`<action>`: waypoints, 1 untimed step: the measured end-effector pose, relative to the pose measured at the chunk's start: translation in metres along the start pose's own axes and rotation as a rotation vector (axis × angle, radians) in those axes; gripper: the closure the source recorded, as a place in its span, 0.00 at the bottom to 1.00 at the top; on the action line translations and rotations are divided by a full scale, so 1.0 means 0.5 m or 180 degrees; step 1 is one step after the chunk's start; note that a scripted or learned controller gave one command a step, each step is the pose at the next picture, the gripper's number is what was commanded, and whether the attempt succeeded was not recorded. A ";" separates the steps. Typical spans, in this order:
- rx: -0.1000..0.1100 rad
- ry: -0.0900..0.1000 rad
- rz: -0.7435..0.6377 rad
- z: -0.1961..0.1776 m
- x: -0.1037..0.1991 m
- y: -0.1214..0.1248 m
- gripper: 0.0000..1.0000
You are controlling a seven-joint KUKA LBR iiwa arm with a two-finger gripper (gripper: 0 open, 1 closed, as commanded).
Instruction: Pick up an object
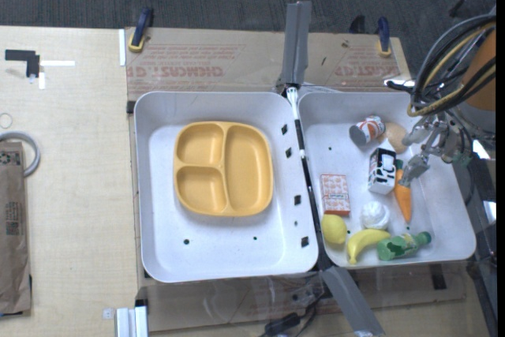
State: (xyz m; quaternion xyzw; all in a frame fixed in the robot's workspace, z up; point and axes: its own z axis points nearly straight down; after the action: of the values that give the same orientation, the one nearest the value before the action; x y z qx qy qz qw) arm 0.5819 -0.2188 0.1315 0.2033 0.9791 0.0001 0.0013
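The orange plastic carrot (404, 200) looks to be the piece in play — it lies in the right-hand white bin (465, 241), near that bin's right wall, with its stem end up against the black-and-white carton (382, 170). The tool (417, 162) hangs right at the carrot's upper end, beside the carton; whether it stands open or closed I cannot tell from here, the metal parts blur together.

My worry is crowding. The carrot's top touches the carton, and a pale rounded object (397, 136) and a small red-and-white can (368, 129) lie just above, so a descent slightly off could land on the carton's edge or nip two things together. The carrot is also tapered and smooth — I would expect it to squirt out of a grip taken near the tip.

Lower in the same bin sit a white ruffled piece (374, 213), a yellow lemon (334, 230), a yellow banana (365, 241), a green toy bottle (402, 245) and a flat orange-patterned box (335, 194). The left-hand white bin (154, 249) holds a yellow three-compartment plate (224, 168), its wells bare. Both bins rest on the bench (63, 122).
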 end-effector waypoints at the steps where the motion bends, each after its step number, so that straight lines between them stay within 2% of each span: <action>1: 0.0001 -0.0001 -0.0149 0.079 0.090 -0.046 0.00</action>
State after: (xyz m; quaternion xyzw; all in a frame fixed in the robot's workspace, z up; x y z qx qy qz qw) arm 0.5316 -0.2222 0.0918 0.1804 0.9836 -0.0002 0.0014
